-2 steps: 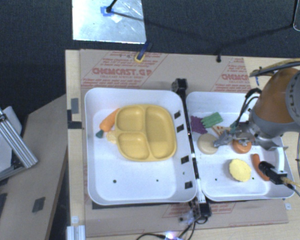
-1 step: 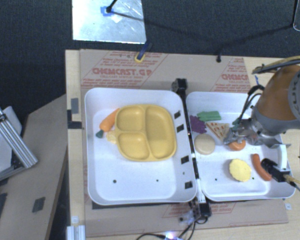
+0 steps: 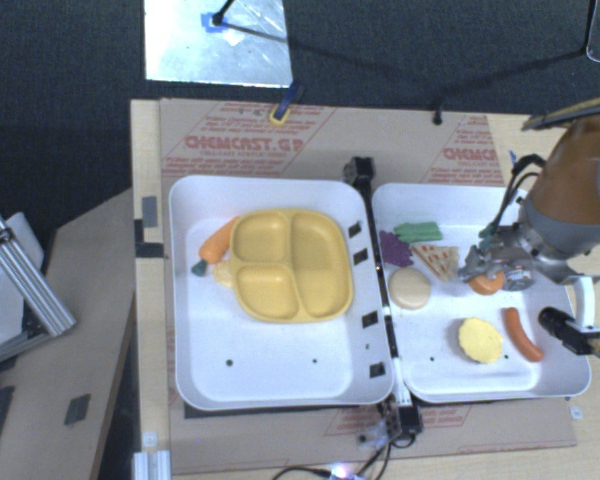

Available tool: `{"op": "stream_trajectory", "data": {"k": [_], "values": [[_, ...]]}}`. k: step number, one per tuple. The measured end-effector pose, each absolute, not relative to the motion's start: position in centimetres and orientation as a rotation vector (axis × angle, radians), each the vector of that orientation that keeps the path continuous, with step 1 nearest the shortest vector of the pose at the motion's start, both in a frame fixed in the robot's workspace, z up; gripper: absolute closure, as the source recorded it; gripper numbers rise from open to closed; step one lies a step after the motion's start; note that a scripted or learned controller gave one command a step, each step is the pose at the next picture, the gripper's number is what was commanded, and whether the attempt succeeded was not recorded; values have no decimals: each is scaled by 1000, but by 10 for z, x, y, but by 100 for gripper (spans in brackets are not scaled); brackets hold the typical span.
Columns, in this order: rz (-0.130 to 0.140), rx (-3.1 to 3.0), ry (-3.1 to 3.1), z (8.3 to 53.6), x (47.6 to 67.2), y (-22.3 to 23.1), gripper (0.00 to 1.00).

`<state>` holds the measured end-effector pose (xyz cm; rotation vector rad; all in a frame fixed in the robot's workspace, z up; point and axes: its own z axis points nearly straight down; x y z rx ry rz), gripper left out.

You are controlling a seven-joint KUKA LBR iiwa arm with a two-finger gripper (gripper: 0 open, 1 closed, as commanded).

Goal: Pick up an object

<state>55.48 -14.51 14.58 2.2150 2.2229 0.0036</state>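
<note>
A: What is the gripper (image 3: 492, 266) on?

B: It sits low over a small orange piece (image 3: 487, 285), round-edged and smooth, in the right bin (image 3: 555, 378) at about two o'clock. The metal hides most of the piece, and whether the fingers are apart or together cannot be told.

A: How many things are in that bin?

B: Seven: the orange piece, one green ridged block (image 3: 418, 232), one purple bunch (image 3: 395, 248), one tan wedge (image 3: 439, 260), one pale disc (image 3: 410, 289) near centre, one bumpy yellow round (image 3: 480, 340) and one glossy sausage (image 3: 522, 334) at five o'clock.

A: And the left bin (image 3: 270, 378)?

B: One yellow plastic plate (image 3: 285, 265) with three compartments, and one carrot (image 3: 216, 242) touching it at nine o'clock.
</note>
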Motion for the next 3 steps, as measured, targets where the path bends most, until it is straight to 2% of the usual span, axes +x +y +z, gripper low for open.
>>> {"op": "stream_trajectory", "data": {"k": [2, 3], "values": [[4, 2213, 2223, 226, 554, -144, 100], [4, 2211, 2229, 227, 565, -103, 100]]}}
